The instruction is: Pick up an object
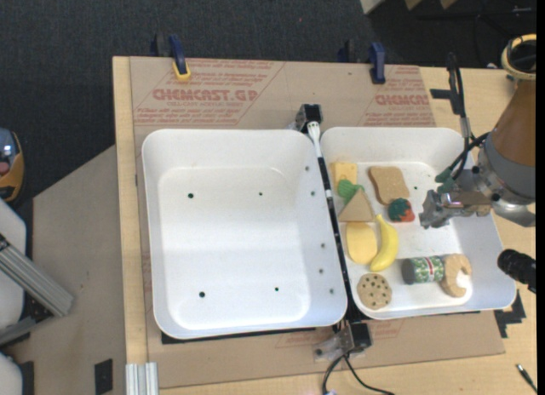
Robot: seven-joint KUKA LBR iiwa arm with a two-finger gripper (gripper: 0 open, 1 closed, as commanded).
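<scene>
Nearest the camera in my right-hand bin (477, 298) lies a round cookie (374, 290), beside a green can (423, 270) and a bitten pastry (458, 275), with a banana (387, 244), a lemon-yellow piece (360, 243), a toast slice (388, 184) and a strawberry (400, 209) further back; my claw (436, 211) hangs just right of that strawberry, carrying nothing I can see, and whether it is apart or together I cannot tell. So the pick is not yet done, as I judge it, while the left bin (230, 231) sits alongside on a cardboard-covered bench (213, 91) clipped at its far edge, dark carpet (128, 2) beyond
</scene>
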